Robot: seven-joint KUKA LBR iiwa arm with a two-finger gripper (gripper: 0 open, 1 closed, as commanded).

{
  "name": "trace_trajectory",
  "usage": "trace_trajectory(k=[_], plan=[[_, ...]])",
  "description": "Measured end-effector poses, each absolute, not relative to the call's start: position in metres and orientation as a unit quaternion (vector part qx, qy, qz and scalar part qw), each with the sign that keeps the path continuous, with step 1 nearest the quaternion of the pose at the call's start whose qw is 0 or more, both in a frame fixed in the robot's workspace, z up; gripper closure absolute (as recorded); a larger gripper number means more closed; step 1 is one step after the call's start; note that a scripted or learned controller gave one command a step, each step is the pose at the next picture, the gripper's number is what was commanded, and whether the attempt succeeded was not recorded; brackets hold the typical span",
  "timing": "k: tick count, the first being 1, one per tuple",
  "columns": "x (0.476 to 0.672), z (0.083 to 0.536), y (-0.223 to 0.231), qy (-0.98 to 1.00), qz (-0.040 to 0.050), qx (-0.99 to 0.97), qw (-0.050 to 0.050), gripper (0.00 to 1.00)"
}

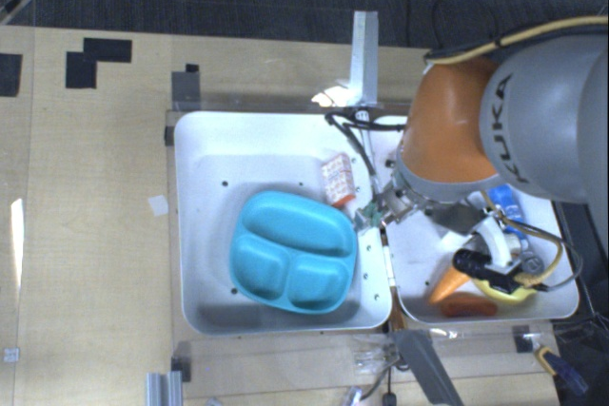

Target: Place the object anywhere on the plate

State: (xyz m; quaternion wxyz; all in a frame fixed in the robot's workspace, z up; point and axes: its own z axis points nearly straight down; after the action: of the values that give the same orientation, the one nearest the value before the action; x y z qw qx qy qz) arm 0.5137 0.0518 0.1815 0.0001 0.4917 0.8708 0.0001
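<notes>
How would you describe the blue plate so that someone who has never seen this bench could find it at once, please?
Start at the left white bin of the two on the bench. The blue plate lies on its floor, toward the near right corner. It is the biggest item there, bright turquoise with three moulded compartments, unlike the small white and orange packet lying just beyond it.

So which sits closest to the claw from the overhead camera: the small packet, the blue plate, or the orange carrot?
From the claw:
1. Small packet, just up-left, left bin.
2. Blue plate, lower left, left bin.
3. Orange carrot, lower right, right bin.
</notes>
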Motion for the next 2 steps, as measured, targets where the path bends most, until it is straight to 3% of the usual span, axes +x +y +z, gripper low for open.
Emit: trace_trajectory(k=[1,2], plan=[[0.514,0.182,0.051,0.871,0.0001,0.492,0.000,0.00],[0.512,0.199,0.017,0.870,0.0008,0.493,0.001,0.00]])
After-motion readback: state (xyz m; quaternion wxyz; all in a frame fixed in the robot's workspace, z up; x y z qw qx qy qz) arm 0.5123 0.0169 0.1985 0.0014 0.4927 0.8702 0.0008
